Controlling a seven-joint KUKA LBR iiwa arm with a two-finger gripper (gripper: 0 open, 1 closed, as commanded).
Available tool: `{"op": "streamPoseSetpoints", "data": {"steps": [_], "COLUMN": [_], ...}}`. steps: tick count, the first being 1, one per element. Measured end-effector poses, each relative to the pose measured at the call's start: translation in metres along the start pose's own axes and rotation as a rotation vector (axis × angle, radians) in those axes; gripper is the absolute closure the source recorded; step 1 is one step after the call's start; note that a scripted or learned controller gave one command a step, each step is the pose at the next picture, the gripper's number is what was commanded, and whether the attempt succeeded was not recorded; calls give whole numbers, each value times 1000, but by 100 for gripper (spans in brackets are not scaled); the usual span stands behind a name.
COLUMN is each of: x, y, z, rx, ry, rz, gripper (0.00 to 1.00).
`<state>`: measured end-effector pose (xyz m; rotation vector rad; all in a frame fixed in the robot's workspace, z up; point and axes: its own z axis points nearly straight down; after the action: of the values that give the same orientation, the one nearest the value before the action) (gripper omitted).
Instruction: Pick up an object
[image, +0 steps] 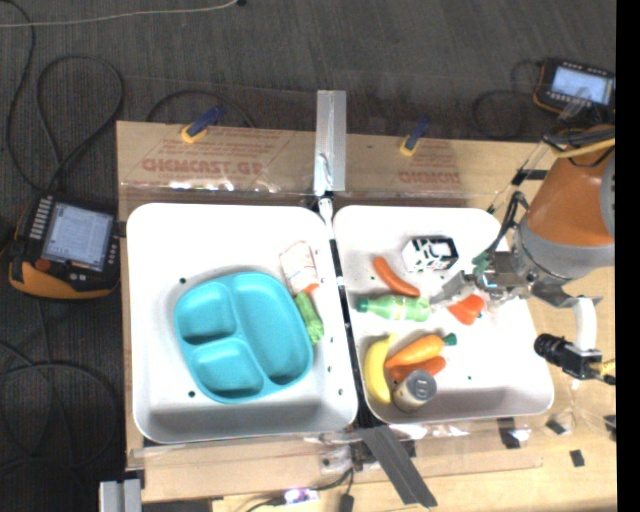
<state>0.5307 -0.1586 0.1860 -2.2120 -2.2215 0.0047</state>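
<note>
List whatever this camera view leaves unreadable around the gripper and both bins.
- Gripper: too small and blurred to tell whether it grips the red object beside it.
- Banana: partly covered by the carrot.
- Packet beside the blue tray: print too small to read.

the grey arm (560, 245) reached in from the right of the camera view, its orange band (572, 200) sitting above and behind the wrist. the gripper (466, 290) hung low at the arm's far end, pointing left and slightly downward, with the wrist block just behind it to the right. its fingers were too blurred to read.
</note>
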Motion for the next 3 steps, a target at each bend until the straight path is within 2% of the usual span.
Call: {"op": "streamPoseSetpoints", "data": {"steps": [1,2,3], "x": [1,36,38], "y": [9,-40,-40], "z": [98,97,90], "rx": [-13,-24,-20], "ry": [-4,-13,-7], "rz": [-138,-410,-412], "gripper": [0,0,100]}}
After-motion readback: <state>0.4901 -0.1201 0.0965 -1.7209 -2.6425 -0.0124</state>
